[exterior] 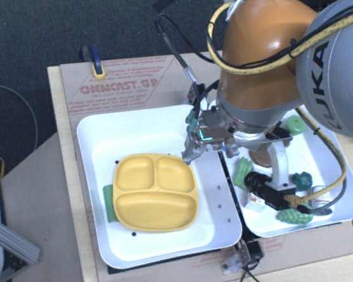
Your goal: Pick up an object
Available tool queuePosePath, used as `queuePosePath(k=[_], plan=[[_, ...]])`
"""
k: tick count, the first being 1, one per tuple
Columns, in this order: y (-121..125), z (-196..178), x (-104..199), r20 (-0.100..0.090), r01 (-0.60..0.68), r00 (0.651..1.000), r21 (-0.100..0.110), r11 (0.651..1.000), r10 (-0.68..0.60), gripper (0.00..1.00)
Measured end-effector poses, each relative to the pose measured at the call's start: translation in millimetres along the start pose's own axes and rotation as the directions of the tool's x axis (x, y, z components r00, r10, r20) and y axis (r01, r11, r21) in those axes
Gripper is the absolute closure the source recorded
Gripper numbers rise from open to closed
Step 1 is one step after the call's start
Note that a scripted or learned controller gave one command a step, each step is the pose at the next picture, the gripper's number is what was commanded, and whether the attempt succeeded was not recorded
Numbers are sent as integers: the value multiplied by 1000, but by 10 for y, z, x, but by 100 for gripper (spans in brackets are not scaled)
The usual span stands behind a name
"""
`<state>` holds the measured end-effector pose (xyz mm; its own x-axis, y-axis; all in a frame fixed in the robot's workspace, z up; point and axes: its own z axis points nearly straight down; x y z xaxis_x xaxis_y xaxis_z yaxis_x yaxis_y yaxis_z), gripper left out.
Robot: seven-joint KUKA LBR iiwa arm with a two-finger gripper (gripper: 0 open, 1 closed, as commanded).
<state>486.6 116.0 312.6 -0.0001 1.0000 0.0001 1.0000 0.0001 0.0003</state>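
While the gripper hovered at the left bin's right edge — finger state indiscernible — a yellow divided tray lay inside that bin.

1 fixed camera hangs above the bench and looks down on it at a slant. It takes in 2 white bins side by side, the left bin whole and the right bin partly behind the arm, which enters from the right and looms large, being closest to the lens. Dark floor shows beyond the bench's far and left edges.
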Motion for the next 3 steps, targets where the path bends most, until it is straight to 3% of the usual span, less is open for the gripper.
queuePosePath(k=[1, 2, 3], plan=[[6, -106, 4, -1, 1, 1000, -3, 1000, -1, 100], [-84, 341, 90, 1, 0, 1000, 9, 1000, 0, 100], [302, 714, 63, 1, -2, 1000, 7, 1000, 2, 100]])
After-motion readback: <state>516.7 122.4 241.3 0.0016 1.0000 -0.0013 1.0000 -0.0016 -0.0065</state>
